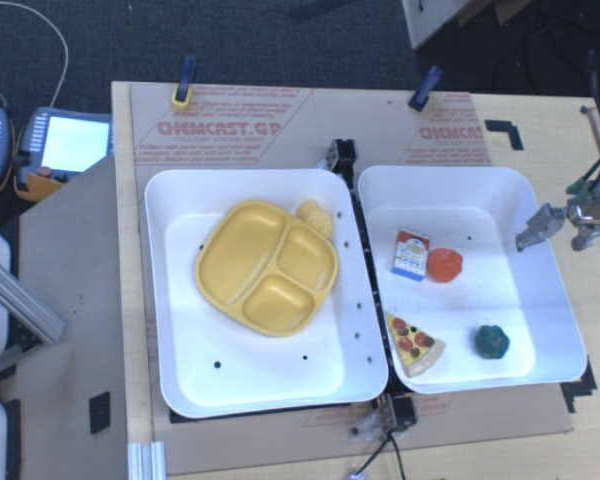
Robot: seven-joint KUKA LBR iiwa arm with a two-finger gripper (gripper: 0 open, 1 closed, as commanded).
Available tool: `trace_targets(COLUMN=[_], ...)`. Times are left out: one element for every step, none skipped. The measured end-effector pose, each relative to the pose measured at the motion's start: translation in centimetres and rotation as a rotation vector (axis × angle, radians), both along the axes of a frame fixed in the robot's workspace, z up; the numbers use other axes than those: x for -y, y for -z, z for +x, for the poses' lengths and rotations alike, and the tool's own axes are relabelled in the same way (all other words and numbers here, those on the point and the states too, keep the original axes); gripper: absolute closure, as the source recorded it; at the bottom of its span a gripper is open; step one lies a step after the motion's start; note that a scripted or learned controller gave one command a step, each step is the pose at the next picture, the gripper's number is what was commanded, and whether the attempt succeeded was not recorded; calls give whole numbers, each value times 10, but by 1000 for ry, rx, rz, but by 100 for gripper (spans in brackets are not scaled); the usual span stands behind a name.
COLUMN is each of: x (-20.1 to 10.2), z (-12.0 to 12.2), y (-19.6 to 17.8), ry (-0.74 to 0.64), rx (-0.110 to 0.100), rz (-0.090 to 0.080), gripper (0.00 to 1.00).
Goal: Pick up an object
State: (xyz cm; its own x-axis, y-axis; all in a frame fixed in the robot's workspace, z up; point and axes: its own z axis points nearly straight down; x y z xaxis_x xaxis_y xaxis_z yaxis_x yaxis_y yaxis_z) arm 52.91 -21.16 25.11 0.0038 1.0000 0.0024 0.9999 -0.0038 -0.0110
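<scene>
My gripper (558, 220) sits at the right bin's (480, 183) right edge with nothing in it, I can't tell how wide, and the orange ball (444, 265) lies left of it.

Arm (592, 211) cut off at right edge; corn cob (316, 218) half-hidden behind yellow plate (267, 266)

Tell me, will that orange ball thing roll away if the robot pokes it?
Probably. The orange ball looks round, so a poke could roll it. It touches the little carton, which may block it leftward. It looks smooth, so the fingers might slip off.
</scene>
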Motion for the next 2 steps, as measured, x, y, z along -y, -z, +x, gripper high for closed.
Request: trace_targets(x=[0, 1], z=[2, 11], y=[-6, 42], ry=[-4, -4], rx=[12, 6], rz=[-3, 0], gripper=[0, 0])
